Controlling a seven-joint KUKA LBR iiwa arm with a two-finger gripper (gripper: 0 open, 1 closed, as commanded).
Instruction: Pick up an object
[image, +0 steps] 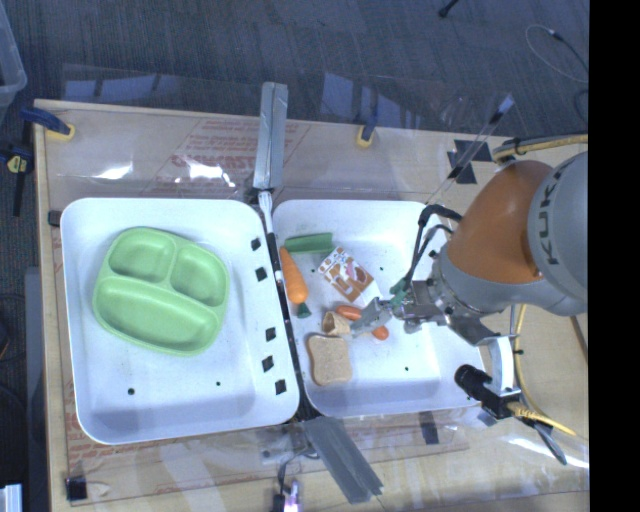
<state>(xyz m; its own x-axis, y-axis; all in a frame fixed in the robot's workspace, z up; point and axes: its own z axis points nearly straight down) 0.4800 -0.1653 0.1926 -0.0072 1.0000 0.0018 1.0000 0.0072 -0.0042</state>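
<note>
camera view showed the gripper (378, 316) low in the right bin (420, 222), beside a small red piece (381, 333) and a toast slice (329, 359); whether it held anything, i could not tell.

end effector (385, 318) over right bin (420, 385) | carrot (293, 277) | toast (329, 359)

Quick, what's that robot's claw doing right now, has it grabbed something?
Tool: low in the right bin among the toy food; whether it is open, closed or holding anything cannot be told.
</note>
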